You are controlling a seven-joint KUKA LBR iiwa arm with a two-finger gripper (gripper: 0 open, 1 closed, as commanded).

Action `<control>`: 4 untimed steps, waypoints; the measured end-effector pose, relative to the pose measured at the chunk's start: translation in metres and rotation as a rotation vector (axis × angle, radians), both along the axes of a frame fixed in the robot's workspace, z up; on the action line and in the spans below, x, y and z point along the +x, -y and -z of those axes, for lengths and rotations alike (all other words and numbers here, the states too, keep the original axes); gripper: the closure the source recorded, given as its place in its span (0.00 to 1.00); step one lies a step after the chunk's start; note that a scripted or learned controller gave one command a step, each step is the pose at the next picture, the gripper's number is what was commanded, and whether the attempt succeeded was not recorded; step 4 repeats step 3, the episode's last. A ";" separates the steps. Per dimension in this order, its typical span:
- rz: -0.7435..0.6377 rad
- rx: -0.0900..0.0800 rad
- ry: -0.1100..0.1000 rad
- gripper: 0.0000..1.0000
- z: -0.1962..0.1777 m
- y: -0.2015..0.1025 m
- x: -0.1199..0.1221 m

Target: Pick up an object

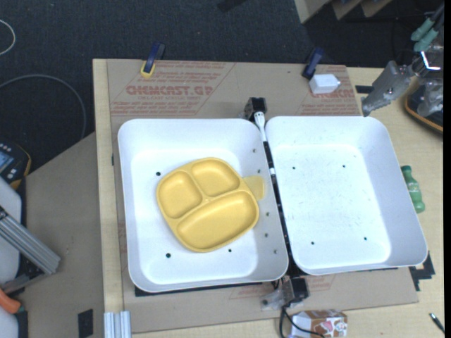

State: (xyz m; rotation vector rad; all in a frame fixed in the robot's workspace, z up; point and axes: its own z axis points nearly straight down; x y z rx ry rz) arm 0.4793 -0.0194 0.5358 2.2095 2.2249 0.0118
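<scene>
While the tool point(384, 94), grip unreadable, hangs past the right bin point(394, 255), a yellow tray point(206, 204) fills the left bin point(137, 189).

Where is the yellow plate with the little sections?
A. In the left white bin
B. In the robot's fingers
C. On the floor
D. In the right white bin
A. The yellow divided plate lies flat inside the left bin, while the gripper is off past the right bin's far corner.
</scene>
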 end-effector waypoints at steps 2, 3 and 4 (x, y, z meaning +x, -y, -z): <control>0.008 -0.001 -0.023 1.00 0.116 0.000 -0.001; 0.000 0.000 -0.017 1.00 0.157 -0.063 0.025; 0.000 0.000 -0.017 1.00 0.157 -0.063 0.025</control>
